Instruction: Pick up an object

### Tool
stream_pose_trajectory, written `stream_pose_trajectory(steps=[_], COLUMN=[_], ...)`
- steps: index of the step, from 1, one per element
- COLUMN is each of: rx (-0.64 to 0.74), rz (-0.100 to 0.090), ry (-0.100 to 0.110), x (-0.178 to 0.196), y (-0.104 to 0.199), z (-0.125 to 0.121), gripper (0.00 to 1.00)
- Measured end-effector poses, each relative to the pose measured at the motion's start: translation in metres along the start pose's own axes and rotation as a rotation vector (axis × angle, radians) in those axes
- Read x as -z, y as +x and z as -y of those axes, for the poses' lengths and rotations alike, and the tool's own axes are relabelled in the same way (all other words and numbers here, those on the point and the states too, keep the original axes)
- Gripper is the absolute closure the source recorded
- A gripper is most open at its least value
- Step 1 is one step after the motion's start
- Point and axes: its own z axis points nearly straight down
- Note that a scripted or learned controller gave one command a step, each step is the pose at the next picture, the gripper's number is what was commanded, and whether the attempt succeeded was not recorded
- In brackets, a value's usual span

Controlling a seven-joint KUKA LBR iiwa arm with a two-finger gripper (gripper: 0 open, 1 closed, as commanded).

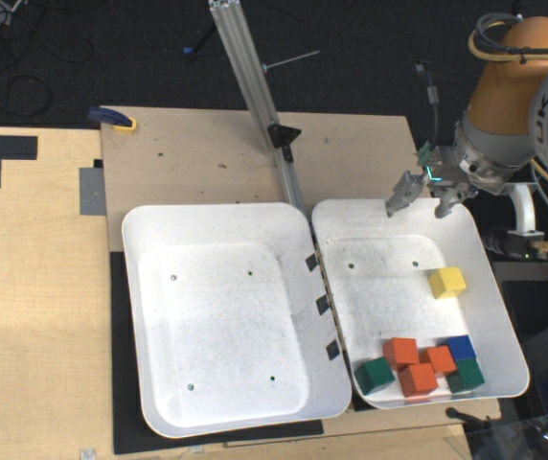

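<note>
Currently:
Claw point(423, 197): hovering spread open, gripping nothing, above the right bin's point(504, 300) far rim.
Risk: descending there is catching the rim, missing the yellow block point(446, 282).

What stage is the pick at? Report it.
Nothing is picked yet. The gripper hangs open over the right bin's far edge, with nothing between its fingers. The yellow block and the cluster of orange, green and blue blocks lie in that bin, waiting.
</note>
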Motion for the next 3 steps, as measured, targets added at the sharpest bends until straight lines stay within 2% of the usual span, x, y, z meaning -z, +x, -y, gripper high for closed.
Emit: stream_pose_trajectory(steps=[2,3], rx=[-0.003,-0.004], rz=[-0.002,0.000], ry=[0.006,0.000], x=[-0.117,-0.142], y=[0.013,0.013], z=[0.007,0.007], gripper=[0.00,0.00])
